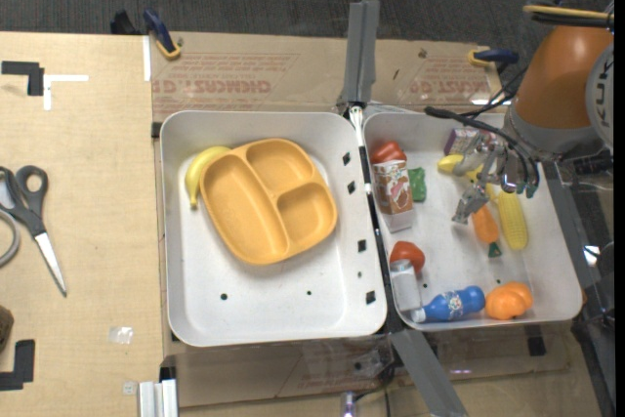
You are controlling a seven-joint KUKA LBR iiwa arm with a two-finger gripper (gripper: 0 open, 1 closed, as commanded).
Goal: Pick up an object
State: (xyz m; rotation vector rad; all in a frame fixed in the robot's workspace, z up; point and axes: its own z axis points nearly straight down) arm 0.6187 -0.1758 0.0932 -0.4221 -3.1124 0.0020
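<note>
My gripper point(486, 192) hangs over the upper right part of the right bin point(441, 244), its fingers point(468, 207) spread open with nothing between them. Just below it lie a small orange carrot point(485, 227) and a yellow corn cob point(514, 222), side by side. A small yellow piece point(450, 165) sits to the gripper's left. Along the bin's left side are a red-brown carton point(394, 193), a green piece point(418, 185) and a red piece point(388, 152). Near the front lie a blue bottle point(454, 304) and an orange fruit point(508, 300).
The left bin point(264, 303) holds a yellow divided plate point(269, 200) with a banana point(200, 169) tucked at its left edge. A red-capped pale bottle point(404, 280) lies at the right bin's front left. Scissors point(34, 210) rest on the bench at far left.
</note>
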